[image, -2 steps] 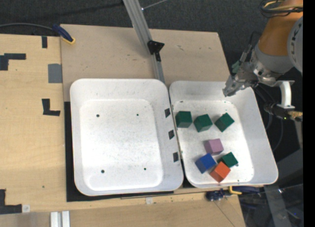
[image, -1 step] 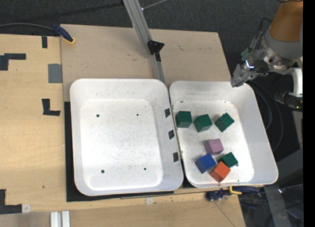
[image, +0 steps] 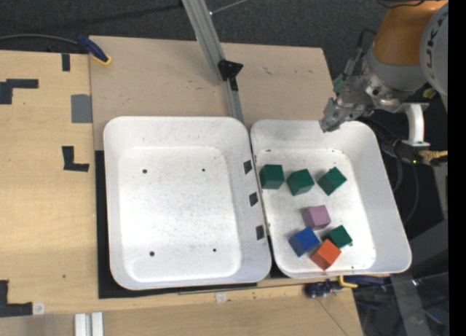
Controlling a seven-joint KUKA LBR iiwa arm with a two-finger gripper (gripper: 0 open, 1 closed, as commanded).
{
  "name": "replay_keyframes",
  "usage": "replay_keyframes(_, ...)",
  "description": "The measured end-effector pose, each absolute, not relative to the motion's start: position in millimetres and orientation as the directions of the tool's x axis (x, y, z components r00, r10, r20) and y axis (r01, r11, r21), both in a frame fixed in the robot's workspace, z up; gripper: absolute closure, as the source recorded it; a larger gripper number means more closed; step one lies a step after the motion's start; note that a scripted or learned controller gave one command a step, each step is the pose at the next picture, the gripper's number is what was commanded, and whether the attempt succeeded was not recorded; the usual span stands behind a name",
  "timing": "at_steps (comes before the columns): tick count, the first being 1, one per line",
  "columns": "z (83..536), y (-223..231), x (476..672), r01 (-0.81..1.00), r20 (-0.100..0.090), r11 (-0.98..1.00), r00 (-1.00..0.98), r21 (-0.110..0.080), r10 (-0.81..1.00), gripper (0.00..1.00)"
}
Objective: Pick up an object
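Bins (image: 175,134) glossy white plastic; bench (image: 44,203) matt pale wood; blocks (image: 316,216) matt, smooth.

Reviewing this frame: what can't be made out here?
- Hand, camera view: small and dark at the right bin's far rim; open or shut is not readable.
- Orange block: its far edge is covered by the blue block and a green block.
- Arm: cut off by the right edge.

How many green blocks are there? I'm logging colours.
4, all in the right bin: three in a row near its far side, one beside the orange block.
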State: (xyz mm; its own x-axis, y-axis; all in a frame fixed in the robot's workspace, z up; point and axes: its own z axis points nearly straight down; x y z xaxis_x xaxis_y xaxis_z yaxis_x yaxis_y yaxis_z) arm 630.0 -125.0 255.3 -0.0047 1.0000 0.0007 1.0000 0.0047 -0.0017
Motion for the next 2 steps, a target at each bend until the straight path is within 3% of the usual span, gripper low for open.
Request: replay_keyframes(2, 232, -8, 640.8, 1.000, 0.002, 0.007, -0.007, -0.003, 1.000, 1.00)
